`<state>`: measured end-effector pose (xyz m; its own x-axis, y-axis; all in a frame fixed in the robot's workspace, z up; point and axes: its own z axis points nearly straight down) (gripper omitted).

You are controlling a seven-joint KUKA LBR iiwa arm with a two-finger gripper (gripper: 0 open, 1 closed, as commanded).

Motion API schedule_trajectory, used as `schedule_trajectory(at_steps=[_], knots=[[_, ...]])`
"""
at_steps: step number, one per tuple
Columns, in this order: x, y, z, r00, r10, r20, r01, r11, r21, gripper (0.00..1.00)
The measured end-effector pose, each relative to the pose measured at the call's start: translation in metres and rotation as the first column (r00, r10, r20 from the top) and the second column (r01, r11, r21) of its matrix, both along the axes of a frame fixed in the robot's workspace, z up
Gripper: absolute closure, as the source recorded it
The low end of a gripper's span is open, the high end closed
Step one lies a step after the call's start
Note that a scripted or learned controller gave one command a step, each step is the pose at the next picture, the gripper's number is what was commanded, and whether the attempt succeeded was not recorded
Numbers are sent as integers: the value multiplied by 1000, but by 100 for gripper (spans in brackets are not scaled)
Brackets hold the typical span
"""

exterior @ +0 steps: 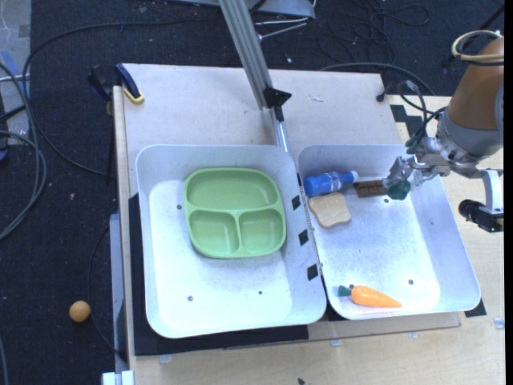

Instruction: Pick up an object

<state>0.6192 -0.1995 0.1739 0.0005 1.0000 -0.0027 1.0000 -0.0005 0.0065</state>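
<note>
The right bin (433,247) holds a blue bottle (329,182) lying on its side at the back, with a brown bar (369,188) just to its right. In front of the bottle lies a slice of toast (329,210), and an orange carrot (373,297) rests near the front edge. My gripper (398,186) hangs low over the back right of this bin, right at the brown bar's right end. Whether it touches the bar is unclear.
A green divided plate (236,212) lies in the left bin (160,295). A slanted metal pole (250,42) rises from behind the two bins. An orange ball (78,310) sits on the dark floor left of the bench.
</note>
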Motion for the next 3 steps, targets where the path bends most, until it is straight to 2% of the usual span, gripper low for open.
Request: schedule_trajectory(at_steps=[1, 2, 3], knots=[[-2, -1, 44, 1000, 2, 0, -2, 1000, 1, 100], [-1, -2, 67, 1000, 2, -2, -2, 1000, 1, 100], [-4, 57, 75, 1000, 8, -6, -8, 1000, 4, 100]])
